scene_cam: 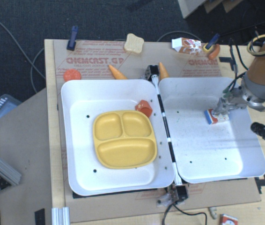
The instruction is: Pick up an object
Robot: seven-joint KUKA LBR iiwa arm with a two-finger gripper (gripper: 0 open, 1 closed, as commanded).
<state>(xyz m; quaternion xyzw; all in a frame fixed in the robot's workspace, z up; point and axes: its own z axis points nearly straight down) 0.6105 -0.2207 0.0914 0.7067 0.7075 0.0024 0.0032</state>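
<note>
Gripper (221, 108) is low over the right bin (202, 168), upper right area. Small red-white-blue carton (210, 116) lies on the bin floor just left of and below the fingertips, possibly touching, long axis roughly up-down in view. Can't tell finger opening from this angle; no visible grasp.

Bright even light from above, soft pale shadows inside the two shallow white bins (76, 125), picture a little fuzzy
</note>
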